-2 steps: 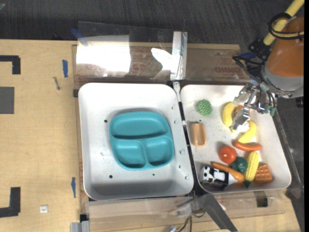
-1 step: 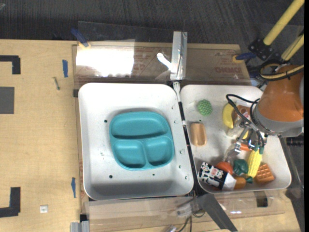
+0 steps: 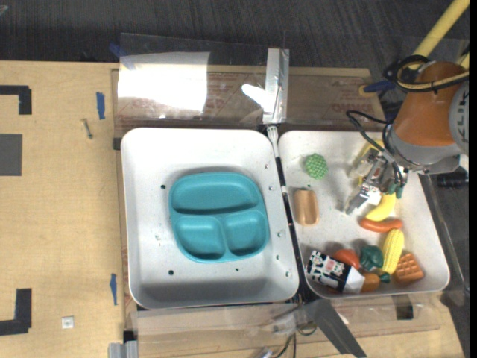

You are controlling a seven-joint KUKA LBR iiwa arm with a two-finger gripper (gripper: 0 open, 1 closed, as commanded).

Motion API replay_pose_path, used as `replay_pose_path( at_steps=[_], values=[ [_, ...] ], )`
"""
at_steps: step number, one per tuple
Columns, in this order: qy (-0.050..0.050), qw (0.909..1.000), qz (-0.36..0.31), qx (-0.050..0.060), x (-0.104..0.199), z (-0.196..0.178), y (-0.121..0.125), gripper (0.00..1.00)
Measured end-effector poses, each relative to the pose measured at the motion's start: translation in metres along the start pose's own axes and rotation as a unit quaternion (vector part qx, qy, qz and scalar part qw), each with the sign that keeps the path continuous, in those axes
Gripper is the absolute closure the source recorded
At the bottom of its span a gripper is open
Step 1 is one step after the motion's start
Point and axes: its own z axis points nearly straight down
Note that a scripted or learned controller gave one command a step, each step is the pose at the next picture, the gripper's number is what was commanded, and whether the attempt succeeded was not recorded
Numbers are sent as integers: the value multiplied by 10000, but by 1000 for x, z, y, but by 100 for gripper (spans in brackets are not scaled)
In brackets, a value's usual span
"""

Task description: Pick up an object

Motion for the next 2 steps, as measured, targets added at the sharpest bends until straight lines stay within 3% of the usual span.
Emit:
replay_pose_path(
  at_steps=[1, 2],
  values=[
    [16, 10000, 77, 6, 49, -1, -29, 0],
    [8, 9994, -351, 5, -31, 0, 18, 0]
  ],
)
